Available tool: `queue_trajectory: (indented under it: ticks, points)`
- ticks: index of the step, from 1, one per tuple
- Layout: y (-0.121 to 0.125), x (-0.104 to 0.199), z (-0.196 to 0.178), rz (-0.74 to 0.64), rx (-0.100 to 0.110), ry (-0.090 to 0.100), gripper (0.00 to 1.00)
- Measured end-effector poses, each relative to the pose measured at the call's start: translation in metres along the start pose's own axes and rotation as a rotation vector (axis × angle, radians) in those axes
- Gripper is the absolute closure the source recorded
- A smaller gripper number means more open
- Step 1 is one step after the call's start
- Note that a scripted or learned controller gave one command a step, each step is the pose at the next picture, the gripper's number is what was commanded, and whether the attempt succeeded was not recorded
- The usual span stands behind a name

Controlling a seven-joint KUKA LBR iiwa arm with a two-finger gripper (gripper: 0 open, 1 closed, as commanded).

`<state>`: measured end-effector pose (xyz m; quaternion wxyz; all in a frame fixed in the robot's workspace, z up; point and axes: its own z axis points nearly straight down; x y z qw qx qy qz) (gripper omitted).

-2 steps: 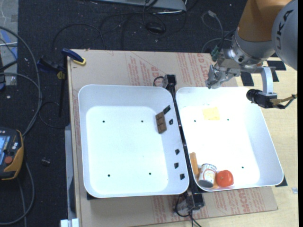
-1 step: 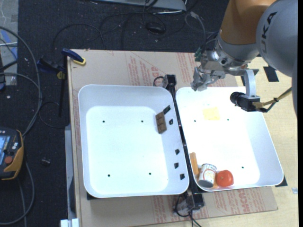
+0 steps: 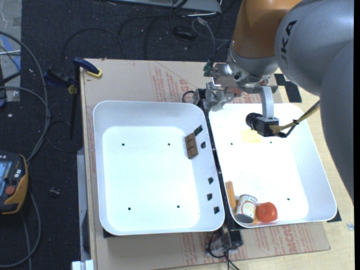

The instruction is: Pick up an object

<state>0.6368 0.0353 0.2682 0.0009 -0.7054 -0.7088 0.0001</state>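
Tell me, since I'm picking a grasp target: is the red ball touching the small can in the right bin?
Touching. The camera view shows the red ball pressed against the small can with no gap, in the right bin's near corner.

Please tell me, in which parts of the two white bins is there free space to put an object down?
The left bin has a bare floor nearly everywhere; a brown block lies near its right wall. The right bin is free in its middle. Its near corner is crowded: a can, a red ball, an orange stick. The gripper hangs over its far left corner.
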Motion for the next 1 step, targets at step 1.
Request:
queue_trajectory:
  ticks: [1]
  points:
    - [-0.0103,0.0563,0.0190,0.000,0.001,0.000,1.00]
